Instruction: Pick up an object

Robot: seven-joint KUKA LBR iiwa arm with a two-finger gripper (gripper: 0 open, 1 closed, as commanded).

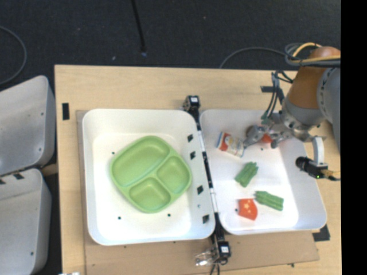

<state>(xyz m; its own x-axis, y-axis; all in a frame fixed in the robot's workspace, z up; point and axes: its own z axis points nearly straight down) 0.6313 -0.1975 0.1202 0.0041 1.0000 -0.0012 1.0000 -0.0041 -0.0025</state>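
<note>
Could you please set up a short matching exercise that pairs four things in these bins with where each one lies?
Things:
1. green divided plate
2. red and white packet
3. red block
4. gripper

Places:
A. near edge of the right bin
B. left bin
C. just right of the packet
D. far part of the right bin, by the divider

Pairs: 1-B, 2-D, 3-A, 4-C

This looks like a robotics lab. A plain wooden counter (143, 87) stands on dark carpet (172, 22) with loose cables (137, 19) trailing across it. Two white bins (97, 222) are fixed side by side on the counter with small black clamps (191, 102). A grey and orange robot arm (307, 90) with exposed wiring reaches over the right bin (309, 211).
</note>
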